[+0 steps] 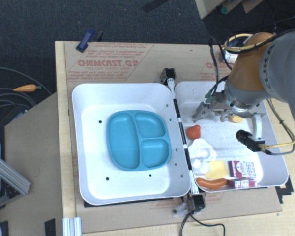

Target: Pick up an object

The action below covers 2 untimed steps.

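The arm (pixel 265 68) hides the right bin's (pixel 275 173) far corner, perhaps more.

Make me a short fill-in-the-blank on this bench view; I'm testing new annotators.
1. The divided plate in the left bin is ____ in colour.
2. The plate has ____ compartments.
3. The small red item lies in the ____ bin.
4. The band on the arm is ____.

Missing words: blue; three; right; orange
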Tool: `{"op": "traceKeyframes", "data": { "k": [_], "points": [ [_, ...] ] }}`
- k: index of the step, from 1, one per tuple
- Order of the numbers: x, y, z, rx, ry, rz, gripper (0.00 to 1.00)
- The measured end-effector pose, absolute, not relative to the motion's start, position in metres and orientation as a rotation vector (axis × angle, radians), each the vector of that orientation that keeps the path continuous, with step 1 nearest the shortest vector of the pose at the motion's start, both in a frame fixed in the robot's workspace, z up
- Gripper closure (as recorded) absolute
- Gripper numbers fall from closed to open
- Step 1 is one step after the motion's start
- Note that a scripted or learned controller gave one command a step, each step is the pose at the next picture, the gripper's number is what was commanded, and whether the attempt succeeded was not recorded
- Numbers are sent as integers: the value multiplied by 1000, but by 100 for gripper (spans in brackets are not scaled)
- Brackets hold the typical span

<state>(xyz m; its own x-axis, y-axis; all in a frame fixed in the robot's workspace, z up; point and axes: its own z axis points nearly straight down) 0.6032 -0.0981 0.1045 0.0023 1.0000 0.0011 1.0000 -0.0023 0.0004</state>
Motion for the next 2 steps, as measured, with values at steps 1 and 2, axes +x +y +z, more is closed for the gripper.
{"op": "traceKeyframes", "data": {
  "k": [1,2],
  "points": [
    [666,-92,85,-2221,-2222,0,0],
    [667,-92,85,-2221,-2223,0,0]
  ]
}}
